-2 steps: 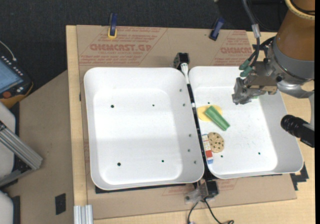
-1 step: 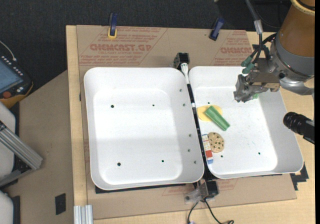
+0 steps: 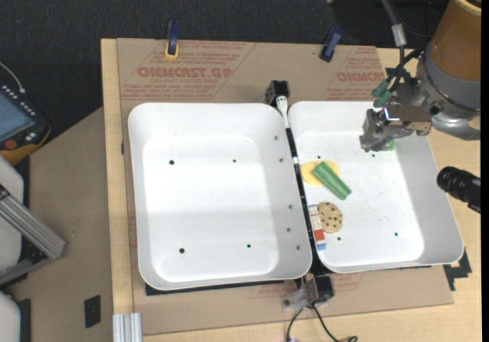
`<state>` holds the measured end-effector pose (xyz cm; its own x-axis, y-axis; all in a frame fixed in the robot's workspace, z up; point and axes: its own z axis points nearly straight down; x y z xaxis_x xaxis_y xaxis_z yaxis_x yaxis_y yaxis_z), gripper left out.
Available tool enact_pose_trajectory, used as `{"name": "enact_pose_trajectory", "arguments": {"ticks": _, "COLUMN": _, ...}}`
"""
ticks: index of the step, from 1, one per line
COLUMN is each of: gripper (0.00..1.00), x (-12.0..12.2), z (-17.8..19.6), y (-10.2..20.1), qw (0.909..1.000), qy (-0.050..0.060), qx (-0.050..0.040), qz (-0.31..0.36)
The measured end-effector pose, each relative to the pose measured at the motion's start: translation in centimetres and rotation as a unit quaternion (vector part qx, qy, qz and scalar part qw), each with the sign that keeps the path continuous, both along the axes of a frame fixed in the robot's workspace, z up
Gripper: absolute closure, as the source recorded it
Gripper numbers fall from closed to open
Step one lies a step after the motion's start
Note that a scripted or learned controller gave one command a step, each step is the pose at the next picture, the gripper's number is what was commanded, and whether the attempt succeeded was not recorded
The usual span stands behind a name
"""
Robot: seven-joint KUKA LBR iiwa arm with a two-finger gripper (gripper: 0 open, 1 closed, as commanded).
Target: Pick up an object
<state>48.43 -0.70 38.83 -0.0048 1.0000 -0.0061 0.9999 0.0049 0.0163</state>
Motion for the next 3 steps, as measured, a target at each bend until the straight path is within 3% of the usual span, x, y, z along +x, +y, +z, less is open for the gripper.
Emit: {"name": "enact_pose_trajectory", "arguments": {"ticks": 3, "gripper": 1.0, "x": 0.2, "z": 3.1, "y": 0.0, "qw": 1.0, "qy": -0.004, "qx": -0.0015, "qz": 0.001}}
